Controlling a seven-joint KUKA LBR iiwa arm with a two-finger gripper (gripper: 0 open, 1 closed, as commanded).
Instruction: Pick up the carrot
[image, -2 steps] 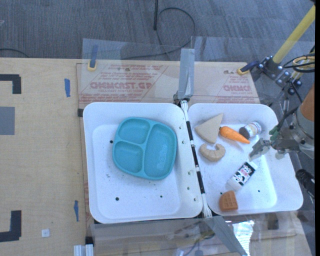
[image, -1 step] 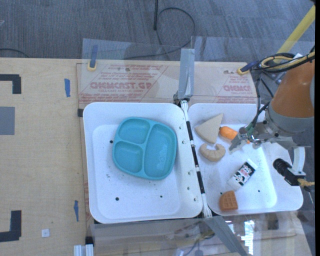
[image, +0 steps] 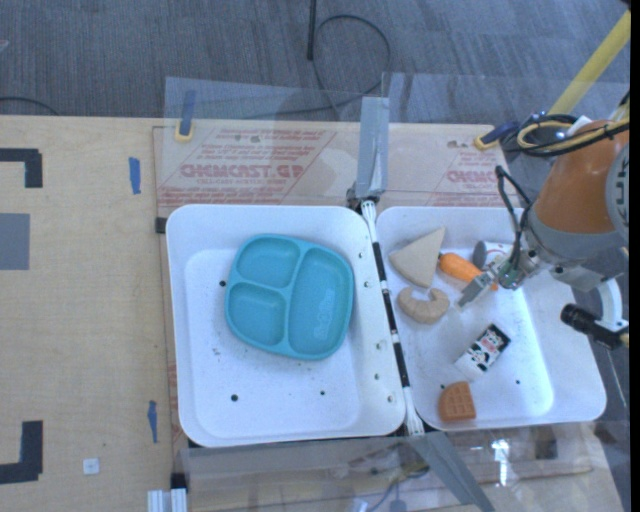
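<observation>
Hand (image: 484, 272) sits just right of the carrot (image: 459, 266), touching it; can't tell its grip state. Wedge (image: 421, 256) crowds the carrot's left; open floor below.

bench (image: 80, 300): light wood top, black tape marks at left edge, blue tape bits
left bin (image: 190, 330): white, shallow, sits on bench, touching right bin along a middle seam
right bin (image: 570, 390): white, shallow, on bench at right
clear sheet (image: 250, 160): printed red lettering, flat on bench, far side of the 2 bins
</observation>
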